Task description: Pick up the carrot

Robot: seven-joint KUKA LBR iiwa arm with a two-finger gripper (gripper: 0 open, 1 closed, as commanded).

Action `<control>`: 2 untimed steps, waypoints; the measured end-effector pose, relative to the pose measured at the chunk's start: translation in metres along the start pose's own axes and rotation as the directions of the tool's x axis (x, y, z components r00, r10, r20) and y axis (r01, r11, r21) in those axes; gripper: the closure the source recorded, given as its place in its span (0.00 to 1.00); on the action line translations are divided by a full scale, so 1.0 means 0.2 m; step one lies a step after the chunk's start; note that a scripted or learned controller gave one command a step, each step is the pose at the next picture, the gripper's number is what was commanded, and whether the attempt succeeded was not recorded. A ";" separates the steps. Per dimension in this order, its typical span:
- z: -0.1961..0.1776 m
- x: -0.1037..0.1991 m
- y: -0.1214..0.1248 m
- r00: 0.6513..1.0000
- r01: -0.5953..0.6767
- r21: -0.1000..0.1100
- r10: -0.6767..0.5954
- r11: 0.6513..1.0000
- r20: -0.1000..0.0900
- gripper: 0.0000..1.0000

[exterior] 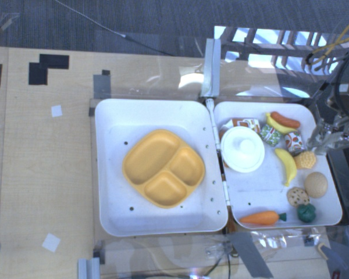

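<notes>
The carrot [260, 218] lies at the near edge of the right bin [331, 214], its green end pointing right, near a dark green vegetable [306, 213]. The gripper [324, 139] hangs at the bin's right rim, partly cut off and hard to read; I cannot tell its state. A white lid [242, 149] hides part of a packet [244, 124]. The yellow divided plate [164, 167] sits in the left bin [113, 214].

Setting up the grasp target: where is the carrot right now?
The carrot lies along the near edge of the right bin, just left of the broccoli and below the cookie.
</notes>
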State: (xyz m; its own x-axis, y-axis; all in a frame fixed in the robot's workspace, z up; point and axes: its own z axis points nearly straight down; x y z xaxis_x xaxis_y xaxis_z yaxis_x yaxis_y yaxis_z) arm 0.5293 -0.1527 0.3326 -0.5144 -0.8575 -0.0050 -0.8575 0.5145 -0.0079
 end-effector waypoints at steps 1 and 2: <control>0.92 0.19 -0.04 0.999 0.054 -0.016 -0.054 0.998 -0.002 1.00; 1.15 0.34 0.05 0.990 0.144 -0.007 -0.144 0.989 -0.001 1.00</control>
